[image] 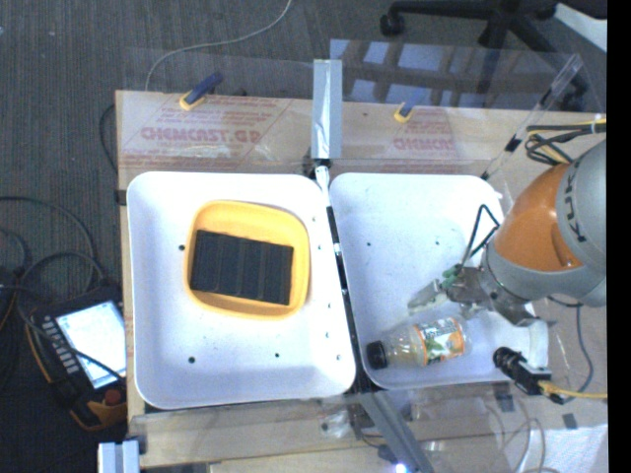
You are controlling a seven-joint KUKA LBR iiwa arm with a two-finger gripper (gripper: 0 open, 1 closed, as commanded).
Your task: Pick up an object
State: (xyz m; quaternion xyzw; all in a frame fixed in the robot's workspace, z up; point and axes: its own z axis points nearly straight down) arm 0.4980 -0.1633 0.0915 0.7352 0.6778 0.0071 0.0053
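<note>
The tool (446, 290) hangs low in the right bin (394, 215), just above the bottle (419, 344) lying near the front wall; its grip state I cannot tell; this looks like the approach; next comes descent onto the bottle.

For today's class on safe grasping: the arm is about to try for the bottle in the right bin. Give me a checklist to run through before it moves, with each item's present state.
1. Bottle in the right bin, lying on its side: ok.
2. Nothing resting on the bottle: ok.
3. Gripper above the right bin, close to the bottle: ok.
4. Gripper centred over the bottle: not ok; it sits a little up and right of it.
5. Fingers open enough to take the bottle: cannot tell.
6. Left bin, with its yellow tray, well away from the arm's path: ok.
</note>
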